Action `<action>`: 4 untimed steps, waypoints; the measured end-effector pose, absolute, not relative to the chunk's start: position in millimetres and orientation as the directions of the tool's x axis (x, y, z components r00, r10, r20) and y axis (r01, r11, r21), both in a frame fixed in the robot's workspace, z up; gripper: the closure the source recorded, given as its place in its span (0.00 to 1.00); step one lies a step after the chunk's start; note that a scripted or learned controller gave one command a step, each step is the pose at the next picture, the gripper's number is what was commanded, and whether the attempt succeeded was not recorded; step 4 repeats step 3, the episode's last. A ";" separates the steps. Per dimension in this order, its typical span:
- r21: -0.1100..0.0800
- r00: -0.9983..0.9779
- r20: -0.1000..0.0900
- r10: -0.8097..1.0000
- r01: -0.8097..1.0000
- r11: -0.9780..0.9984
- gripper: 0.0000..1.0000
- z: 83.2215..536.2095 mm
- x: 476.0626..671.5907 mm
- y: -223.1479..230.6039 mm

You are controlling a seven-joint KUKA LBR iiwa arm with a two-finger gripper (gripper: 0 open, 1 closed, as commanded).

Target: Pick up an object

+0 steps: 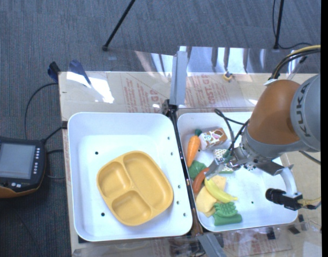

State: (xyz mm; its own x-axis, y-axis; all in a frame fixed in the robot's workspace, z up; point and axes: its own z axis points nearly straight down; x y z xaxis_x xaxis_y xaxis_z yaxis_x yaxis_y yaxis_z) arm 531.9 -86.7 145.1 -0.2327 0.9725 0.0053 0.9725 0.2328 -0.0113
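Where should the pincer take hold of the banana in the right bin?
Grip the banana across its narrow middle, coming straight down from above. It lies flat on top of the yellow pieces, curving from upper left to lower right, so closing across that curve looks safest. The pincer hovers just above it.

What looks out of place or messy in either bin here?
Nothing spilled or broken. The toy food, a carrot, a banana and others, lies heaped against the right bin's left wall, overlapping. The yellow divided plate sits skewed in the left bin.

bins [83, 138]: glossy white plastic | tray [134, 187]: matt yellow plastic | floor [46, 31]: grey carpet
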 end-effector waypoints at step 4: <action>-0.002 -0.551 0.002 0.835 0.835 0.551 1.00 185.5 557.8 -34.9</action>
